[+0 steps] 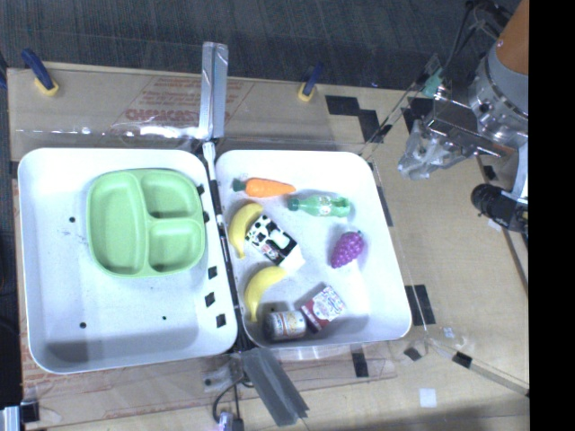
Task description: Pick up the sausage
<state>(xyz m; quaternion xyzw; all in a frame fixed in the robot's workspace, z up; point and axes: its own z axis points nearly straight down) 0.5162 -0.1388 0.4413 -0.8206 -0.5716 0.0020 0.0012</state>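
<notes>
Nearest, a can (287, 323) lies in the right bin (382, 241); the gripper's (424, 155) state is unclear, perhaps spread.

— What did the worktop (449, 268) look like?
— Pale tan, with red lettering printed on its far part and black tape marks scattered near the bins.
— And what sat directly on it?
— Two shallow white bins side by side, touching along their inner edges. The left bin (54, 330) lay towards the left edge, the right bin (382, 268) near the middle.
— Anything else on the surface?
— A blue clamp (39, 72) gripped the far left corner, and another blue clamp (310, 83) stood at the far edge behind the right bin. A grey upright post (214, 88) rose between the bins at the back.
</notes>
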